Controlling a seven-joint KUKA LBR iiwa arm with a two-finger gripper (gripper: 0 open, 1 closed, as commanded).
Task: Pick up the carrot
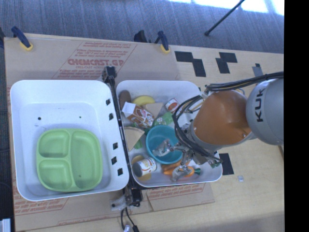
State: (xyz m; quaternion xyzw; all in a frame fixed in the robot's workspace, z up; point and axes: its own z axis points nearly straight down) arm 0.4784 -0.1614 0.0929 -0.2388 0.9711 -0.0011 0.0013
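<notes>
Carrot (170, 168) lay orange in the right bin (159, 86), just below the blue bowl (157, 139). Gripper (182, 170) hung low beside the carrot, jaw state impossible to tell. Approach seemed underway; closing squarely on it would come next.

Carrot (170, 168): orange, lying flat, right bin's near edge, partly hidden.
</notes>
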